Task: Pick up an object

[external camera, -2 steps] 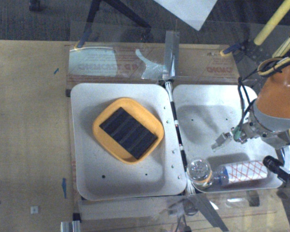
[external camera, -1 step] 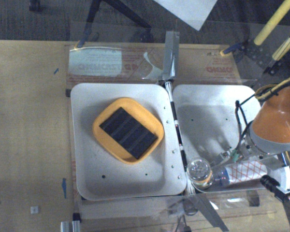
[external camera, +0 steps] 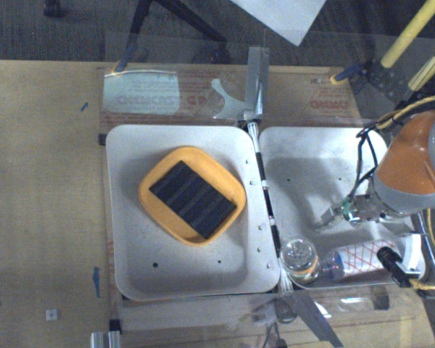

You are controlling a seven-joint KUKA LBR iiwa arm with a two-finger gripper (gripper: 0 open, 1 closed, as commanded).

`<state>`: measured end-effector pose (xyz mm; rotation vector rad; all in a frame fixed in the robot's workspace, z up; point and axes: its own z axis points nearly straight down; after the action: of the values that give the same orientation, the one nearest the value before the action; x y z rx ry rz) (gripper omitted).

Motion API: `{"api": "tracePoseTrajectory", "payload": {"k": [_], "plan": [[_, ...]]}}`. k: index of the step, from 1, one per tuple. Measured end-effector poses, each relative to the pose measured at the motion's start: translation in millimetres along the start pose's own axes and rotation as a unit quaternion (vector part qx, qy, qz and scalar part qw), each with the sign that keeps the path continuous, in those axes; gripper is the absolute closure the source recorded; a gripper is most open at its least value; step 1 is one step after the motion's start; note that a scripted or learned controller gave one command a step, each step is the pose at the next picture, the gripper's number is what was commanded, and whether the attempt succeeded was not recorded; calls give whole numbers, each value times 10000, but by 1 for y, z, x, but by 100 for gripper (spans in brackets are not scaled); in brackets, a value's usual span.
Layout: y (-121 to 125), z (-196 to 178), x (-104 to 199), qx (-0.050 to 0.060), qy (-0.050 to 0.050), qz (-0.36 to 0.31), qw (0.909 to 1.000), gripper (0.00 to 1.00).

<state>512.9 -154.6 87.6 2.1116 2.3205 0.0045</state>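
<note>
Two shallow white plastic bins sit side by side on the tan wooden bench [external camera: 36, 194], meeting at a raised double rim with a row of small fasteners down the middle. The left bin [external camera: 123, 259] holds a rounded-square yellow pad with a dark ribbed panel on top [external camera: 192, 194]; it lies near the bin's centre, turned so its corners point toward the walls, leaving open floor all round it, widest along the near wall. In the right bin [external camera: 297, 158], a clear plastic bottle with a red cross-hatched label [external camera: 333, 259] lies on its side along the near wall, its long axis running roughly parallel to that wall. Its round end points toward the shared rim and sits tight in the near-left corner, almost touching the divider; its other end lies beneath the arm. The grey arm with the orange band [external camera: 415, 162] reaches in over the right bin's right side, and the two-finger gripper [external camera: 332, 214] hangs above the bin floor, beyond the bottle from the near wall and apart from it. Whether its fingers are parted cannot be made out. The far-left part of the right bin's floor is bare.
</note>
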Motion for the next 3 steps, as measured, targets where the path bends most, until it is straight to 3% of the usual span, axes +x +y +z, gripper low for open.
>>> {"api": "tracePoseTrajectory", "payload": {"k": [1,2,3], "plan": [[15,-7,-10,12,-4,-483,9988,0],[55,0,52,-21,-3,25,10000,0],[52,-47,-56,17,-4,-14,10000,0]]}}
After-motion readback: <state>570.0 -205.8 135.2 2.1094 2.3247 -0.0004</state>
